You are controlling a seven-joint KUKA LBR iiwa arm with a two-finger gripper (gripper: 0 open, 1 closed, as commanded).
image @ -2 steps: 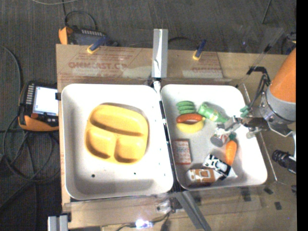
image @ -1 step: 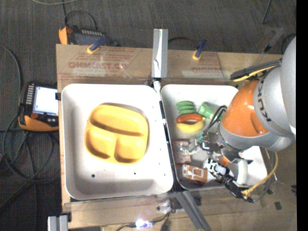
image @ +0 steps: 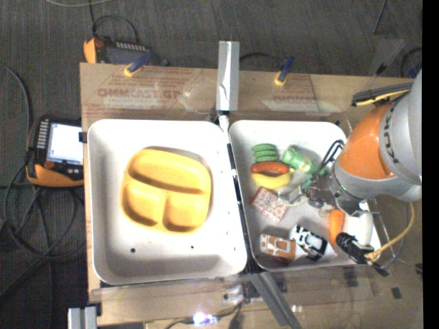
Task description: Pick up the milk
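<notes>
The milk (image: 308,241) is a small white carton with black cow patches. It lies on its side near the front edge of the right bin (image: 241,184), next to a brown carton (image: 278,248). My gripper (image: 313,189) hangs over the middle of the right bin, above and behind the milk, among a clutter of items. The grey arm with its orange band (image: 367,157) reaches in from the right. Nothing visibly sits in the gripper.
The right bin also holds a green ridged item (image: 263,151), a red sausage (image: 269,168) on a yellow banana (image: 274,181), a green can (image: 298,159), a red-and-white packet (image: 269,205) and an orange object (image: 335,226). A yellow divided tray (image: 167,189) lies in the left bin.
</notes>
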